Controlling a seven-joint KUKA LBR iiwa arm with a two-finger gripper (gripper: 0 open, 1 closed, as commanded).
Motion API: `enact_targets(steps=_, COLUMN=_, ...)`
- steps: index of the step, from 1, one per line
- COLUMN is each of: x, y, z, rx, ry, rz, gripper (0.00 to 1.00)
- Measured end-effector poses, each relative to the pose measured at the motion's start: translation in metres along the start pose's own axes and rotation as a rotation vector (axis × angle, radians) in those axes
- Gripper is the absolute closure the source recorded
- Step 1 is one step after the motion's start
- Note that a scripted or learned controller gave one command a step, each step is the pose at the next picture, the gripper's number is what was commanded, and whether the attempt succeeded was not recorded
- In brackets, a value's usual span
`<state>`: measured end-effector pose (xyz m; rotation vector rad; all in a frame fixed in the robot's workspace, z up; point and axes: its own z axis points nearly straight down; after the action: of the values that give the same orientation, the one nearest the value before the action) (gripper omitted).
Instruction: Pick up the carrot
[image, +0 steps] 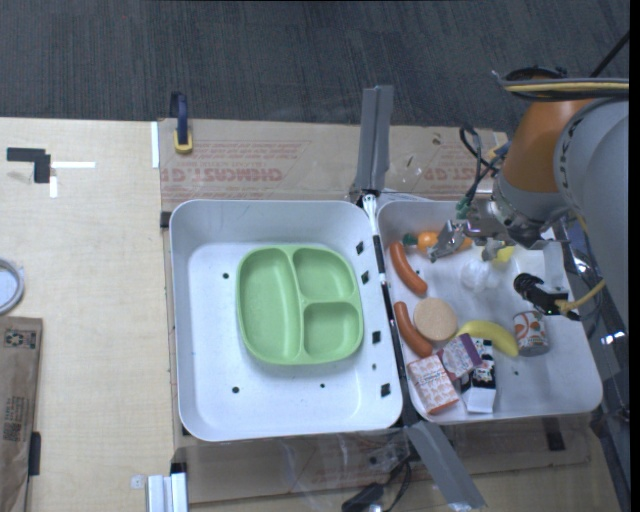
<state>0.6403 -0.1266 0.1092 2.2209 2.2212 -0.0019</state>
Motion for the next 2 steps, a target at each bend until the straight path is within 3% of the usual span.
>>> enact_targets(steps=1, x=-0.015, y=0.019, z=0.017, rx=-0.002, ry=-0.001, rz=-0.278, gripper=0.00)
enact_targets(steps=2, x=-0.015, y=0.020, z=0.006, rx=-0.005, ry=-0.004, rz=-0.281, gripper=1.00)
